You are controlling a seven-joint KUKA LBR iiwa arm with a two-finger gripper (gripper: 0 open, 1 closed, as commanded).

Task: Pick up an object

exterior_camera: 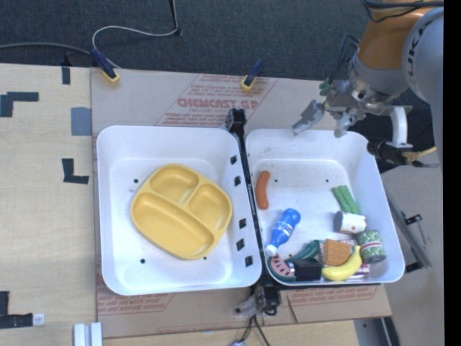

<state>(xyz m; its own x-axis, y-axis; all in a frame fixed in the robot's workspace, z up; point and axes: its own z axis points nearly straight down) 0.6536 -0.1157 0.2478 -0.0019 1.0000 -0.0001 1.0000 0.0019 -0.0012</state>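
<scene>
Gripper [324, 121] spread wide, holding nothing, above the far rim of the right bin [374, 175], hot dog [263, 189], bottle [282, 229], banana [343, 267] below, yellow tray [181, 210] in left bin [115, 193]

Mounted above the bench [43, 193], fixed, looking down at a slant. Frames 2 white bins side by side: left bin [115, 215], right bin [374, 186]. Far enough to take in both bins whole. Arm [403, 42] enters from frame right.
</scene>
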